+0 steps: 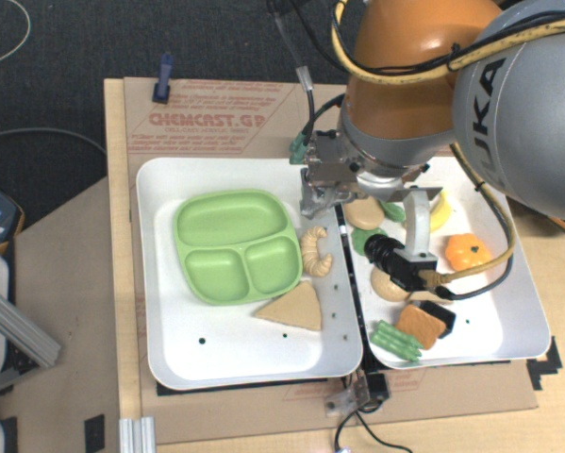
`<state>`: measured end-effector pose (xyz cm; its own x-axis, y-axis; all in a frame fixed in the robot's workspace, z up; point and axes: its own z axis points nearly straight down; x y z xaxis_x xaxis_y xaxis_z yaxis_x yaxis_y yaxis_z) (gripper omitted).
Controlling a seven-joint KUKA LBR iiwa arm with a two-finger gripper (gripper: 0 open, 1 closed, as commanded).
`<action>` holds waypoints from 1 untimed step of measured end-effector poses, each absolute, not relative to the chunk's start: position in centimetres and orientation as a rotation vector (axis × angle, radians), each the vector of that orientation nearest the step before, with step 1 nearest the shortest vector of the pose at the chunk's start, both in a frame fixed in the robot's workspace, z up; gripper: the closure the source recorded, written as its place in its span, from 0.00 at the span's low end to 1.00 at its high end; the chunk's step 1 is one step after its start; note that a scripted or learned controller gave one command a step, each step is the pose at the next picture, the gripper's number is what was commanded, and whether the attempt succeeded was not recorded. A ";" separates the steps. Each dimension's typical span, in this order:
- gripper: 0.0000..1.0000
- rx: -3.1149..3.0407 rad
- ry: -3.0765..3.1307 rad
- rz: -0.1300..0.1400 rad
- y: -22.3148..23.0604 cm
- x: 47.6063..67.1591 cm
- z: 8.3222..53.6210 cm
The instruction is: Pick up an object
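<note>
- My orange-banded wrist (414,45) looms nearest, upper right, parked over the bin divide.
- My hand (334,192) hangs beneath; whether it grips anything, I cannot tell.
- Toy food (466,251) lies clustered in the right bin (527,333), candidates for picking.

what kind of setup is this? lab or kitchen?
Likely a robot lab bench, not a kitchen: KUKA arm over two white bins of toy food, a Chemcast cardboard sheet underneath, loose cables.
</note>
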<state>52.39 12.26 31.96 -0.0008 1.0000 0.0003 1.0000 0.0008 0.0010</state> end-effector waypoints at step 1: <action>1.00 2.220 2.224 0.002 12.2 47.8 35.0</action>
